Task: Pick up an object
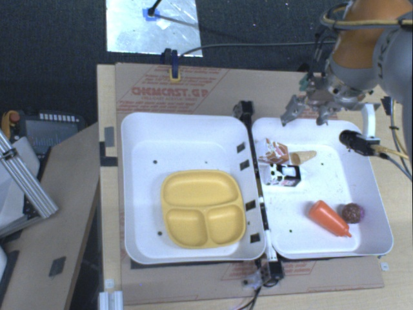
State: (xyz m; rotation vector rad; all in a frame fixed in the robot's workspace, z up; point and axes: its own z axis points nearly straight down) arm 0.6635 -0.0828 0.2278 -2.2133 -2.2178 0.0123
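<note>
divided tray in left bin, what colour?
Yellow: the three-compartment plastic tray shows plainly in the camera view.

I count two bins [187, 124]: one yellow tray [202, 207] in the left; right of it, one carrot [328, 217], one ball [352, 212], one cone [303, 156].

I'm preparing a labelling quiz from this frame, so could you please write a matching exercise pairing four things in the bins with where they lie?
Things:
1. yellow divided plate
2. orange carrot
3. dark red ball
4. black-and-white item

Places:
A. right bin, near its right wall, beside the carrot
B. left bin, towards the front
C. right bin, close to the divider between the bins
D. right bin, front part, lying at a slant

Pairs: 1-B, 2-D, 3-A, 4-C
</note>
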